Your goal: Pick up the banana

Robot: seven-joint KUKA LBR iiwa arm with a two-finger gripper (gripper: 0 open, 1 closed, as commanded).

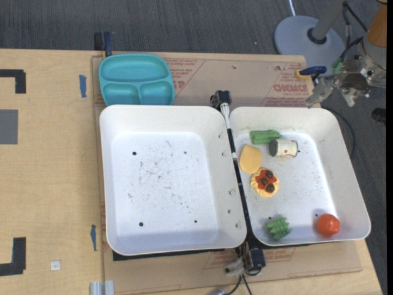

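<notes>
Probably a robotics lab: taped plywood bench (49,165), white bins (116,165), toy food.

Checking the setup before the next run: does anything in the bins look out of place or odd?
Nothing looks spilled or damaged. The toy foods lie apart in the right bin; none clearly reads as a banana. The left bin bears dark scuffs. The gripper hangs beyond the right bin's far rim.

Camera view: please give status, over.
Gripper above right bin's far corner, outside it. Pale yellow item by bin's left wall; cannot tell if banana. Pizza toy close beside it.
</notes>
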